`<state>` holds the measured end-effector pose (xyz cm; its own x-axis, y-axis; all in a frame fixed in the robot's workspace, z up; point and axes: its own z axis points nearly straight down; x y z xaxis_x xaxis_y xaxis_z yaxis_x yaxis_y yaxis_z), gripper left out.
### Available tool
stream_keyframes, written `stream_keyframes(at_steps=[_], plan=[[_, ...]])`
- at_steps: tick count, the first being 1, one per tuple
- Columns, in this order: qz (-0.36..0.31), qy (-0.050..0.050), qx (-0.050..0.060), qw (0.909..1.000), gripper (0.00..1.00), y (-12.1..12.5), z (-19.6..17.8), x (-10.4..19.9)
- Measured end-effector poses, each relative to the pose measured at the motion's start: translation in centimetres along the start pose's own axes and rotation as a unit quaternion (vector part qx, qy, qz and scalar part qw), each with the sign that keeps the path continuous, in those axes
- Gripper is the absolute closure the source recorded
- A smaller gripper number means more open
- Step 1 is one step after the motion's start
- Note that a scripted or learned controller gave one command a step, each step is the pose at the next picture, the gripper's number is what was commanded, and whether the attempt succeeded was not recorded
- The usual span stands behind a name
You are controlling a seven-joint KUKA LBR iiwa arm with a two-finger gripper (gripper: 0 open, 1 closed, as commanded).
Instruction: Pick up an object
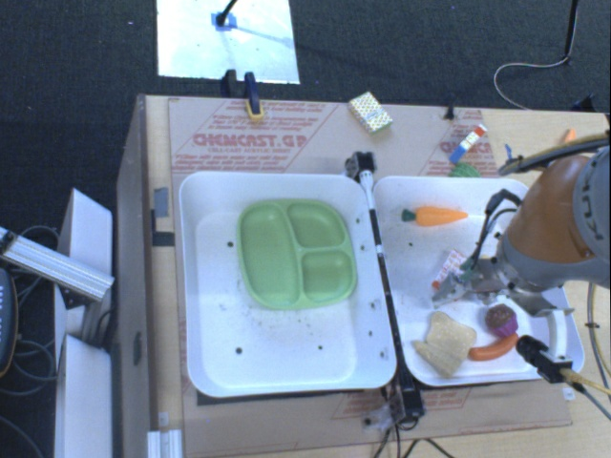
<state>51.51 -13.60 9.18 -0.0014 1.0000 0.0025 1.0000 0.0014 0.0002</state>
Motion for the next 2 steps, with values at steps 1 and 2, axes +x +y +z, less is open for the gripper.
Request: stream_keyframes(at_steps=[1, 2], plan=[[-0.001, -0.001, 0.000, 1.0000, 0.00, 13.85, 0.98, -6.32], [-0.004, -0.002, 0.001, 1.0000, 1.00, 13.91, 0.19, -6.22]])
